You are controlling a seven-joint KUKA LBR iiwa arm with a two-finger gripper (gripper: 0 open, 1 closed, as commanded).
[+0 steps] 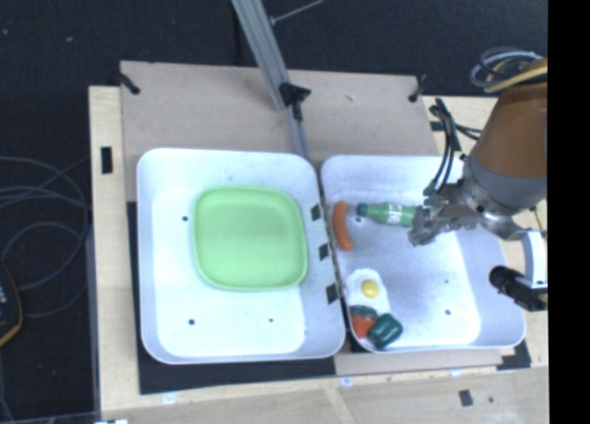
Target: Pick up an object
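Likely light, rigid and slick, the green bottle (387, 215) lies at the gripper's (421, 231) nine o'clock; best pinched mid-body. Grip state: cannot tell.

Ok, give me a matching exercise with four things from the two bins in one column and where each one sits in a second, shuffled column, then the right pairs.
Things:
1. green plate
2. sausage
3. green bottle
4. fried egg

Places:
A. lying on its side in the right bin, next to the gripper
B. near the bottom left corner of the right bin
C. in the middle of the left bin
D. along the left wall of the right bin, upper part

Pairs: 1-C, 2-D, 3-A, 4-B
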